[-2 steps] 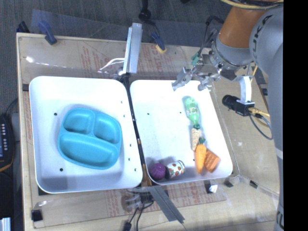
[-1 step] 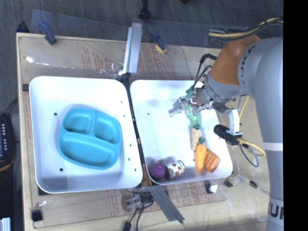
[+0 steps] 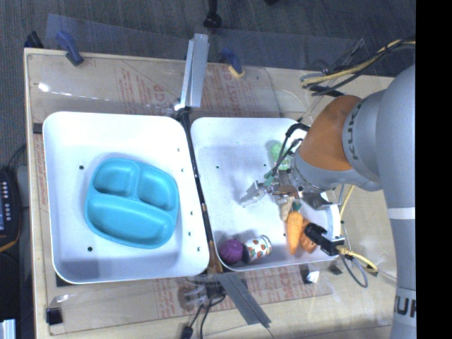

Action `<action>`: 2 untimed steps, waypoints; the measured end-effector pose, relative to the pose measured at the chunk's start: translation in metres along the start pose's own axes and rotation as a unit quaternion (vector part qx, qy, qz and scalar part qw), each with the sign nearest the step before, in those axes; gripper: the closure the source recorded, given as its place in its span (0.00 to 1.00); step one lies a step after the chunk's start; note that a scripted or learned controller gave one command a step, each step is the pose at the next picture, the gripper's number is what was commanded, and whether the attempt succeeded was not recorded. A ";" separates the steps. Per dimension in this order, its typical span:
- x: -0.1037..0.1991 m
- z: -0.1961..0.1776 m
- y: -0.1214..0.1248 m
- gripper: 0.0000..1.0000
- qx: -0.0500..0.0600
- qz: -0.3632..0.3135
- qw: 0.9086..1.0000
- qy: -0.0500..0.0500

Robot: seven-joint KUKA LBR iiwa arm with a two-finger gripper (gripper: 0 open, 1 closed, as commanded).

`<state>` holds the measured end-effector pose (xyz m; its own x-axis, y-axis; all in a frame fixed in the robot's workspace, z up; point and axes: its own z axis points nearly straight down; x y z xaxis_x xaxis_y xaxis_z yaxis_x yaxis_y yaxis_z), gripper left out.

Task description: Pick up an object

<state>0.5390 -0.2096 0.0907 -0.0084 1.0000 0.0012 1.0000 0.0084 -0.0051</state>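
Pincer [image 3: 253, 193] low over bare floor of the right bin [image 3: 226, 154], fingers slightly apart, holding nothing; nearest object, the orange carrot [image 3: 294, 233], lies at about 4 o'clock from it, long axis running 12-to-6.

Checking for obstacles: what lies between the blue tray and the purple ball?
The camera view shows the bins' adjoining walls between blue tray and purple ball.

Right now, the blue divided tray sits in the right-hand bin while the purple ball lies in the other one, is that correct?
Not quite: the camera view shows the blue divided tray in the left-hand bin. The purple ball lies in the other one, the right-hand bin, near its front edge.
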 end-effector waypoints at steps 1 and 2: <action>0.034 0.000 -0.063 0.00 -0.001 0.001 1.000 0.000; 0.062 0.000 -0.063 0.00 0.000 0.000 1.000 0.000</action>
<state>0.4758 -0.1483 0.0909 -0.0088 1.0000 0.0021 0.9999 0.0088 -0.0054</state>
